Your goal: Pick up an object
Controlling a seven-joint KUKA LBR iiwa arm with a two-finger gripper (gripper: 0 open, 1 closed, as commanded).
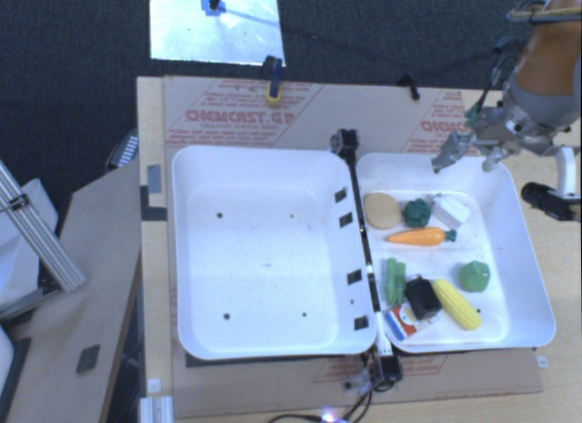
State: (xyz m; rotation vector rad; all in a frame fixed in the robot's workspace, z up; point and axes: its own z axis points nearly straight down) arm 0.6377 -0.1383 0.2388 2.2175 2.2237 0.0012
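The claw [472, 152] hangs over the far edge of the right bin [523, 230], its two fingers [446, 155] spread apart with nothing between them. The arm [548, 66] comes in from the right, orange band above the wrist. All the objects lie in the right bin: a tan disc [382, 210], a dark green piece [417, 211] just beside it, a white block [451, 209], a carrot [420, 237] lying crosswise, a green pepper [474, 276], a corn cob [456, 304], a black block [422, 297], a green pod [396, 281] and a small card [404, 324]. The left bin [264, 248] sits alongside, touching the right one
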